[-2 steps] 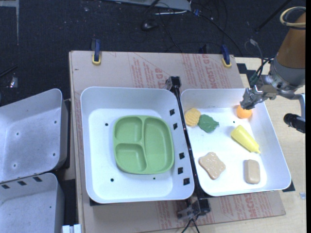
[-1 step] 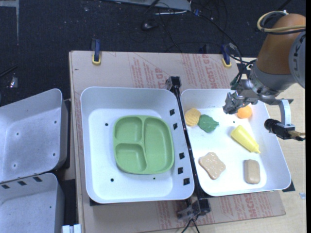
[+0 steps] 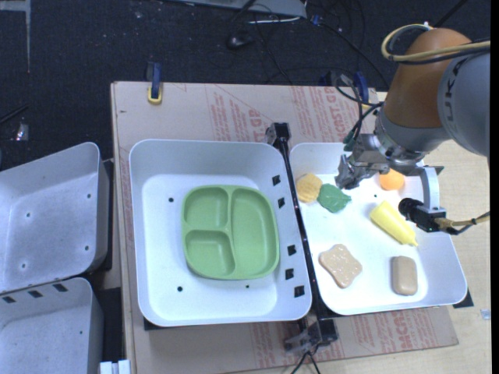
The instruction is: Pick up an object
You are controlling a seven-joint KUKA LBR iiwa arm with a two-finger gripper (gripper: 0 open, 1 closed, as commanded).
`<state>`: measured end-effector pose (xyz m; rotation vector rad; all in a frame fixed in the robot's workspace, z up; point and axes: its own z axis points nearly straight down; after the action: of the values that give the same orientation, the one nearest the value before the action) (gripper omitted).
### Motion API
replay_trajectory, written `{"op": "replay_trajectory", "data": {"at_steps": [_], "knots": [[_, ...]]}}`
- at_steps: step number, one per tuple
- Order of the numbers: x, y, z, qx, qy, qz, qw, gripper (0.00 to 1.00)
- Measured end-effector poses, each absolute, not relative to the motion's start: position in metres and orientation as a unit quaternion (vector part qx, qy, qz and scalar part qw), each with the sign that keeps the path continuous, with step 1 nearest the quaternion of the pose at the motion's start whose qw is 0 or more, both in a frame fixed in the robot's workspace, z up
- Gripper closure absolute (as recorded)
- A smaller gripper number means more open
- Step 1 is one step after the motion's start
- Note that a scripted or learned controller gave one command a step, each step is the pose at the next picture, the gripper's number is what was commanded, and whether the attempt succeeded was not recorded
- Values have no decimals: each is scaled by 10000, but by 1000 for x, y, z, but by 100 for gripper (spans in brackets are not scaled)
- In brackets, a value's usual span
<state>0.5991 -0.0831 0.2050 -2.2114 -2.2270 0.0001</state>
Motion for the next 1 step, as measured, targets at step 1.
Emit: {"op": "replay_trajectory", "data": {"at_steps": [1], "knots": [[596, -28, 200, -7043, -7099, -1, 16, 100]]}}
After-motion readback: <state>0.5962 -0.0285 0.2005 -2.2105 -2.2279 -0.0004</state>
